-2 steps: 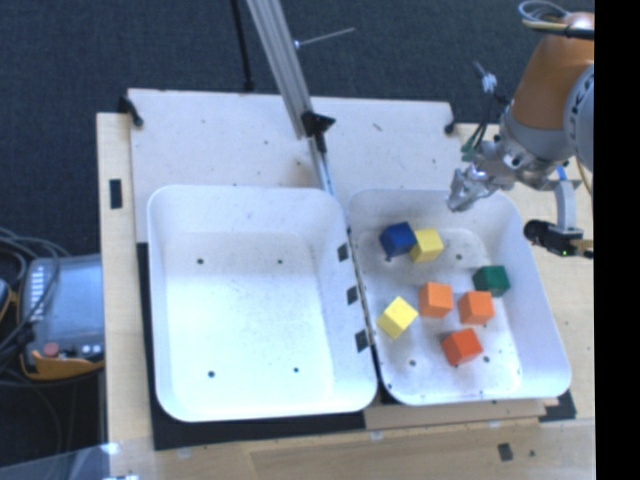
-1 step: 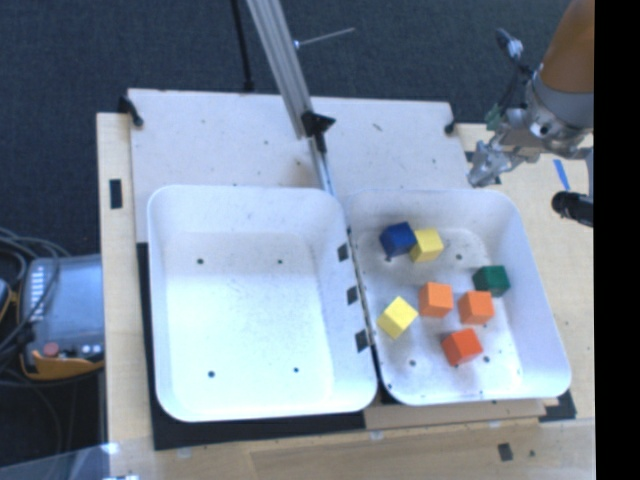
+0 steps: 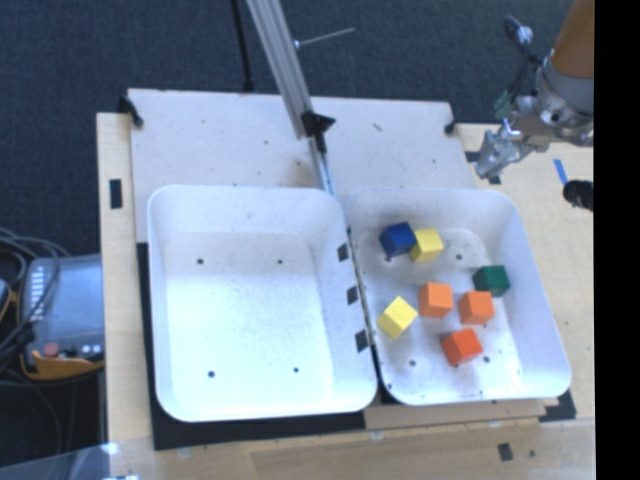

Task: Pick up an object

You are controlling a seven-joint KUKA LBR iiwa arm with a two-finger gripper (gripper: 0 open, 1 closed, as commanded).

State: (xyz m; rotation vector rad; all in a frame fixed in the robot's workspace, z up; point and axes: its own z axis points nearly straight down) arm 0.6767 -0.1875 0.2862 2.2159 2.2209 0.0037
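1. Blocks, seven in all, lie in the right bin [image 3: 535,343], which fills the lower right of the frame; we count them as the candidates for pick-up, none singled out.
2. We note a blue block [image 3: 397,239] touching a yellow block [image 3: 427,245] in the upper part of that bin.
3. We find a green block [image 3: 491,280] near the bin's right wall, apart from the others.
4. We record two orange blocks side by side at mid-bin, one to the left [image 3: 435,299] and one to the right [image 3: 476,308], with a darker red-orange block [image 3: 462,346] just below them.
5. We see a second yellow block [image 3: 398,317] lower left in the bin, near the divide between the bins.
6. We observe the left bin [image 3: 180,228] in the lower left-centre of the frame, touching the right bin along its edge.
7. We place the gripper [image 3: 492,158] at the upper right of the frame, outside the right bin's upper right corner and well apart from every block. Nothing lies between its fingers; we cannot tell how far they are parted.
8. We note the arm [image 3: 570,58] entering from the upper right, orange band visible.
9. We note an aluminium strut [image 3: 280,48] slanting down from the top centre to the bins' junction.
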